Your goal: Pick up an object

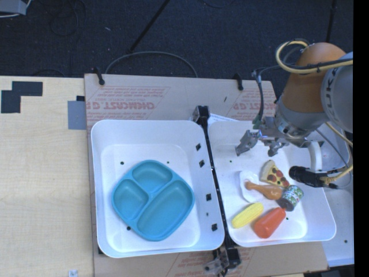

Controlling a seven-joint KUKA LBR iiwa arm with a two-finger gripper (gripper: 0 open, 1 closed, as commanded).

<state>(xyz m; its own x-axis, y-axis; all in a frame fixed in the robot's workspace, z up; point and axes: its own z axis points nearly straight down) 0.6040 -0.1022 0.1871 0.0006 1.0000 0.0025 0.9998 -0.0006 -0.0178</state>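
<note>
Lettering on the cardboard [151,100] under the bins is mirrored and not legible. Claw [259,144] hangs open and holding nothing over the right bin [323,227]. Near it lie a pizza slice [273,174], drumstick [264,188], small can [292,197], yellow corn [247,214] and orange carrot [268,222]; the left bin [104,149] holds a blue divided plate [152,199].

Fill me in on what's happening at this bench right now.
A grey robot arm with an orange band reaches in from the right, its gripper open and hovering over the upper part of the right bin, holding nothing. Below it lie toy foods in a cluster: a pizza slice, a chicken drumstick, a small can, a corn cob and a red-orange piece. The left bin holds a blue divided plate. Nothing has been picked up yet.
</note>
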